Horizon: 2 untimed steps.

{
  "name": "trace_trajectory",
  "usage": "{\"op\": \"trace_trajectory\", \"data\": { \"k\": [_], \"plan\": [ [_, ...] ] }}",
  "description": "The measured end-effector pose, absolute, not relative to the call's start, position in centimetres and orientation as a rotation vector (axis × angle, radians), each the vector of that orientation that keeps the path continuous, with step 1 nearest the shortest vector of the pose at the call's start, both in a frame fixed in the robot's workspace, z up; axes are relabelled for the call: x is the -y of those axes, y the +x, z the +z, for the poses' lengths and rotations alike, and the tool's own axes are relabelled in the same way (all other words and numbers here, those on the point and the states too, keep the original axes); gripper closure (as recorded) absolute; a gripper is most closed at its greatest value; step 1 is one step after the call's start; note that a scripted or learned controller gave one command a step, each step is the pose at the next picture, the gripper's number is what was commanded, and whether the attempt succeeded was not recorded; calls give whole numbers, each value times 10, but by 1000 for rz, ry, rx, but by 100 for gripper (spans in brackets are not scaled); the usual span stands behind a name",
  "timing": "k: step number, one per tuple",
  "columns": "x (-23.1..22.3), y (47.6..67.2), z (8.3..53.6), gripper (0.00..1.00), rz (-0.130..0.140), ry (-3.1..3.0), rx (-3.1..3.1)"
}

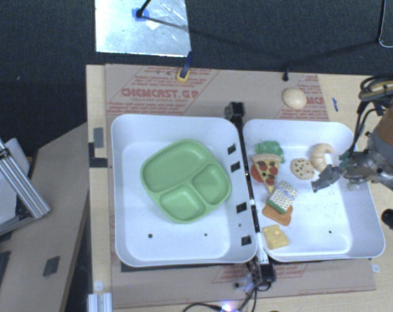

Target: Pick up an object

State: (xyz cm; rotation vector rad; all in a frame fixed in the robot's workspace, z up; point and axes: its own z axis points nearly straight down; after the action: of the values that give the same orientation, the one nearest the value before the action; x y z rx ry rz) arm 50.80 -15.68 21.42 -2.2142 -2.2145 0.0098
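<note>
The right bin (352,239) holds several toy foods: a pizza slice (266,171), a green leafy piece (269,149), a cookie (302,168), a croissant (322,155), a small patterned packet on an orange piece (280,201) and a yellow cheese block (275,236). My gripper (326,179) hangs over the right bin's middle right, just right of the cookie and below the croissant. Nothing shows between its fingertips.
The left bin (128,239) holds a green divided plate (186,181). A beige egg-shaped object (294,98) lies on the cardboard behind the right bin. A black divider (245,181) runs between the bins. A metal frame (14,181) stands at the left.
</note>
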Motion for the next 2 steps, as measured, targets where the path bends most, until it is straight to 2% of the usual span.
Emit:
{"op": "trace_trajectory", "data": {
  "k": [1,2],
  "plan": [
    [156,511,221,0,-2,-2218,2226],
    [156,509,179,0,1,-2218,2222]
  ]
}}
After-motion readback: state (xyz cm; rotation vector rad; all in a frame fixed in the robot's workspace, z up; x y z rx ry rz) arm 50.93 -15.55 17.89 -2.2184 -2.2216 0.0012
